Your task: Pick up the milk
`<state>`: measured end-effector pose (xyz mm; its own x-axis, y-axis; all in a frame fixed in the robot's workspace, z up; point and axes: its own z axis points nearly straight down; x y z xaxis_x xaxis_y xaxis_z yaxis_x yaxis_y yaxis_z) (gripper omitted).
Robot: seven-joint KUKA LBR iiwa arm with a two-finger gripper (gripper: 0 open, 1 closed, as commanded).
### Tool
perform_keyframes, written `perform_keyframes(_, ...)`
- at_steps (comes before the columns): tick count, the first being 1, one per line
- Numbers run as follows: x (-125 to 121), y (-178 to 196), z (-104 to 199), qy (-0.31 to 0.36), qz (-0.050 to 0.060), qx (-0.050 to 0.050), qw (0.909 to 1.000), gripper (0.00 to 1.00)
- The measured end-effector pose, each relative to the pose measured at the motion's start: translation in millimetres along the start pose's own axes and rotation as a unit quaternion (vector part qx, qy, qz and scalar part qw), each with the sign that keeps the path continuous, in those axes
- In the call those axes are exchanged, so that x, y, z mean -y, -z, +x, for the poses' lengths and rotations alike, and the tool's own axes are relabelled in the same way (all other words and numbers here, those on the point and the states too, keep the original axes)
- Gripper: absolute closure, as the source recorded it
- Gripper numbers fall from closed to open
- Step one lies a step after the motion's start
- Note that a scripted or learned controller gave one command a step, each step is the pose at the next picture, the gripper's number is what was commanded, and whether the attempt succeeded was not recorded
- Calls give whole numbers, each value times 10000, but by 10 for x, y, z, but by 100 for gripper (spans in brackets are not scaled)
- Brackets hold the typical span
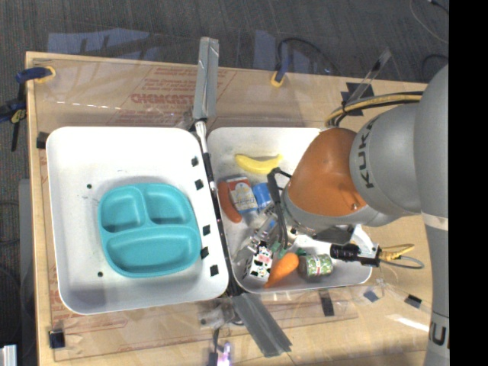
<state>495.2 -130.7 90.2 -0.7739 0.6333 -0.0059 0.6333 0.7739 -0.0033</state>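
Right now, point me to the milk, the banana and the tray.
milk (261, 263), camera view, on its black-and-white cow-print side.
banana (257, 162), camera view, mid-length of the yellow peel.
tray (146, 231), camera view, floor of the large front compartment.

Milk carton: a small white carton with black cow-like patches, lying in the right bin near that bin's front-left corner. It touches an orange carrot on its right side. Its upper end sits under the arm's wrist, so its full outline and exact tilt cannot be determined.
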Motion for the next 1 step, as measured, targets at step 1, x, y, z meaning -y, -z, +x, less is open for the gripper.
perform_keyframes(1, 0, 0, 0, 0, 0, 0, 10000, 0)
